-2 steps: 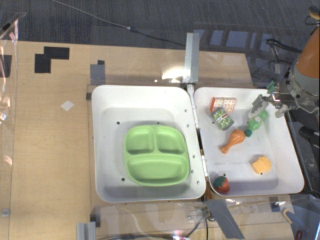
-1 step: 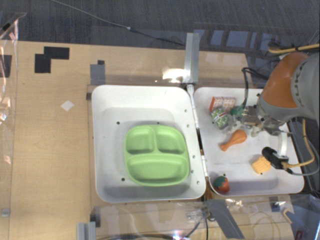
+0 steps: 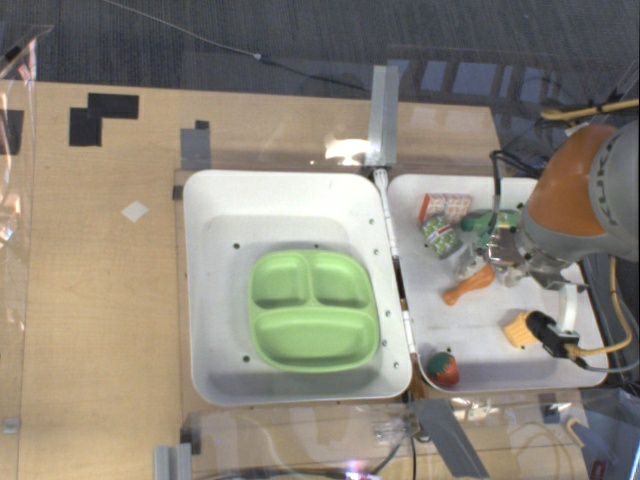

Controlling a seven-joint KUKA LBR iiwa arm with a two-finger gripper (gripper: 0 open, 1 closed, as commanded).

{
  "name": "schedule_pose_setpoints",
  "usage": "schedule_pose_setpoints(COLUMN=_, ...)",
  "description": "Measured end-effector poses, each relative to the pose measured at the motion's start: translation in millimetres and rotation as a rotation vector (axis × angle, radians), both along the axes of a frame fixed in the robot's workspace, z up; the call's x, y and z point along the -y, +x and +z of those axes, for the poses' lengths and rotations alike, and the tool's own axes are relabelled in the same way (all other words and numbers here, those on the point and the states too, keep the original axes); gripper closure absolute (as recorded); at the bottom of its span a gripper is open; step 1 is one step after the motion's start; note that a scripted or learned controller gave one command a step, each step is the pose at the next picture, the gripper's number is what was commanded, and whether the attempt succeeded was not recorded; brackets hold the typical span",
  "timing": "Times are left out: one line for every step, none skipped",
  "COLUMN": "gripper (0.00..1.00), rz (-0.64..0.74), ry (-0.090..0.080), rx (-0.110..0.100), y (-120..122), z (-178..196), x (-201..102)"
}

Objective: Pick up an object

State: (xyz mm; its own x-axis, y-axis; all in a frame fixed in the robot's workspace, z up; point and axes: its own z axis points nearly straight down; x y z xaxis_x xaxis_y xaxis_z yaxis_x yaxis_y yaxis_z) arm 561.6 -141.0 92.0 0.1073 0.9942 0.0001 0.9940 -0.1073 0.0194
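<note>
While its grip state is unclear, the gripper hangs over the carrot — right bin.

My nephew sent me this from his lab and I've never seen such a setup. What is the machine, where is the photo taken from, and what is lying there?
One camera looks down at a slant on a bench with two white bins. The grey and orange robot arm reaches in from the right; its gripper hangs over the right bin, by an orange carrot. That bin also holds a small packet, a green can, a yellow piece and a red and green ball. The left bin holds a green divided plate. Whether anything is held is unclear.
</note>
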Motion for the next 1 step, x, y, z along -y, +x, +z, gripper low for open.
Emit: schedule_pose_setpoints(gripper=1.0, rz=0.002, ry=0.003, rx=0.005, y=2.7, z=12.5, x=-2.6)
